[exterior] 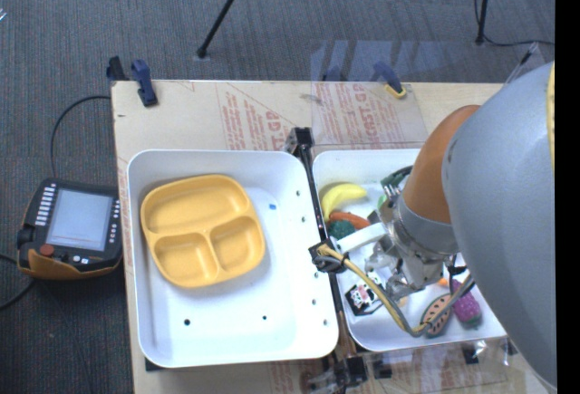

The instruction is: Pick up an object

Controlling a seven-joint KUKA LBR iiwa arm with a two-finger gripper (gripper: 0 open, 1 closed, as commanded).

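Note:
My gripper (396, 273) hangs low over the middle of the right bin (362, 340), under the grey wrist and orange band. A yellow cable loops from it toward the bin's front. Around it lie small toy items. A yellow banana (342, 196) and an orange and green piece (348, 222) sit at the bin's left. A black and white piece (361, 296) lies just left of the gripper. A tan slice (438, 313) and a pink piece (468, 307) lie to its front right. The arm hides the bin's right half.
The left bin (163, 329) holds a yellow three-compartment plate (201, 227) at its back left. A black divider (313, 202) runs between the bins. A teach pendant (69, 229) lies on the floor to the left. Clamps (142, 81) grip the bench's back edge.

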